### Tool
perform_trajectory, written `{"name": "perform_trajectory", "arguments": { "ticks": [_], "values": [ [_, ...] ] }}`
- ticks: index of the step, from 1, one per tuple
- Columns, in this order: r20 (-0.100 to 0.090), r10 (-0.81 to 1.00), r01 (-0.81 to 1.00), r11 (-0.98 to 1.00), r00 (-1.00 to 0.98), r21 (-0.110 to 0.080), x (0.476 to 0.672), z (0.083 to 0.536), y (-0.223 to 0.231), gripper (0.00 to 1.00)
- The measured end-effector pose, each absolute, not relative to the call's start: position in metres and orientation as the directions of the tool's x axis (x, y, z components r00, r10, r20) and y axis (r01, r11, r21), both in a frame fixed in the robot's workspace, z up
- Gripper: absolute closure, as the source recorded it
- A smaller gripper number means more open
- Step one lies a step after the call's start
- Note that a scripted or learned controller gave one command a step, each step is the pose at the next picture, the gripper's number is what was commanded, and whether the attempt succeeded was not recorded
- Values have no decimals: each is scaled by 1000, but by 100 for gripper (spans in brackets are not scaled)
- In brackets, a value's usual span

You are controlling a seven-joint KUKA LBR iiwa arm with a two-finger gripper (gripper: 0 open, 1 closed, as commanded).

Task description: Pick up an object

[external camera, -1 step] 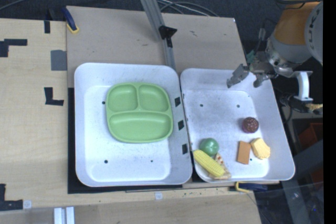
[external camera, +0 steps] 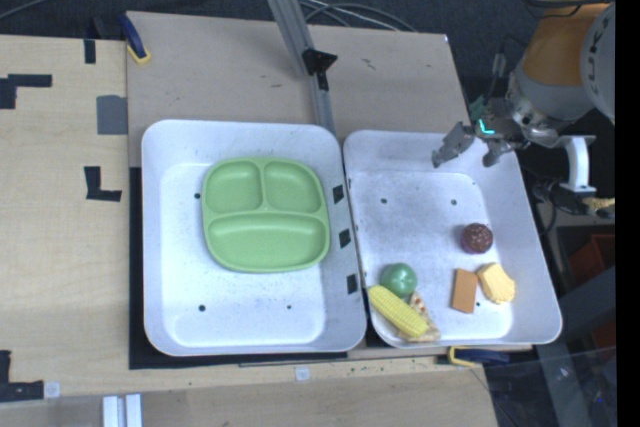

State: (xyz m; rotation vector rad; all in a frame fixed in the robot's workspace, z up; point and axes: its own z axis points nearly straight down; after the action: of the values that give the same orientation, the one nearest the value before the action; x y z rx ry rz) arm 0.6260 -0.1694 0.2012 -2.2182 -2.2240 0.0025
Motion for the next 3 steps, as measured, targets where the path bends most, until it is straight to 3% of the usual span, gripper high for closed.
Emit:
{"name": "perform_trajectory", "arguments": {
  "ticks": [1, 2, 3],
  "values": [
    [-1, 1000, 1000, 3, -3, -5, 633, 154, -166, 0],
    [-1, 1000, 1000, 2, -2, -6, 628, 109, -167, 0],
    [-1, 1000, 1000, 3, -3, -4, 628, 87, -166, 0]
  ]
}}
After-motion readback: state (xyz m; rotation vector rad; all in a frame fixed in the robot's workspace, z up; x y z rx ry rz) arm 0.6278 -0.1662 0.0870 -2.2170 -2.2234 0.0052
